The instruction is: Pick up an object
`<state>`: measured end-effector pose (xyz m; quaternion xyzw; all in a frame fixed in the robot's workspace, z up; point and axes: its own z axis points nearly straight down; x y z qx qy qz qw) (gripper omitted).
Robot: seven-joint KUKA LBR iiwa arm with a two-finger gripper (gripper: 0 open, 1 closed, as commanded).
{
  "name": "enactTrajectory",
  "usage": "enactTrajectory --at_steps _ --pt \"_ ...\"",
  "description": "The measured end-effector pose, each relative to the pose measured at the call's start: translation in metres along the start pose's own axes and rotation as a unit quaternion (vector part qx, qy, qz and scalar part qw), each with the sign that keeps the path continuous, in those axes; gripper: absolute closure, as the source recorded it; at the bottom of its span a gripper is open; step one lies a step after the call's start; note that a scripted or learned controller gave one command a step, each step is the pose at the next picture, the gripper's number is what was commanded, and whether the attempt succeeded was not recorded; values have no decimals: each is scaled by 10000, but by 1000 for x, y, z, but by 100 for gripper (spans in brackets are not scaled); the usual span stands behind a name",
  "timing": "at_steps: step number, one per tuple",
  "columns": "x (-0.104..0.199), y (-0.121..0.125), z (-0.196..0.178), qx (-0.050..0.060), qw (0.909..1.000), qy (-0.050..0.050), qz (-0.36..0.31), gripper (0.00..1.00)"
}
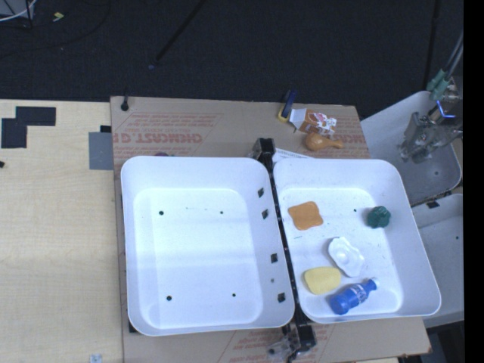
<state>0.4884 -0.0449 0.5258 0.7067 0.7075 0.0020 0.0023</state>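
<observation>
The end effector's state can't be told from this shot, open or closed, so that's left alone.

Everything that could be picked up is found in the right bin [409, 203]. An orange flat piece [305, 215] is laid near the bin's middle, closest to the divider. A dark green lump [379, 217] is parked by the right wall, well apart from the rest. Lower down, a white crumpled-looking object [346, 255] is seen, with a yellow piece [323, 280] just beside it at lower left. A blue bottle [352, 296] is laid on its side near the front wall, cap end pointed up-right, pretty much touching the yellow piece.

In the left bin [136, 203], only a few small dark dots are spotted on the floor.

Both bins are seated on a cardboard sheet [189, 131] with red print on it. Behind the right bin, on that sheet, an orange pear-shaped toy [321, 141] is found next to a red-and-white packet [321, 119] and a blue-and-yellow item [287, 106]. The light wooden table [53, 225] is seen to the left, with black and grey patches on it.
</observation>
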Motion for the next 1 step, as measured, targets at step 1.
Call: enactTrajectory --at_steps 1 --pt "1 0 5 45 10000 2 -8 0"
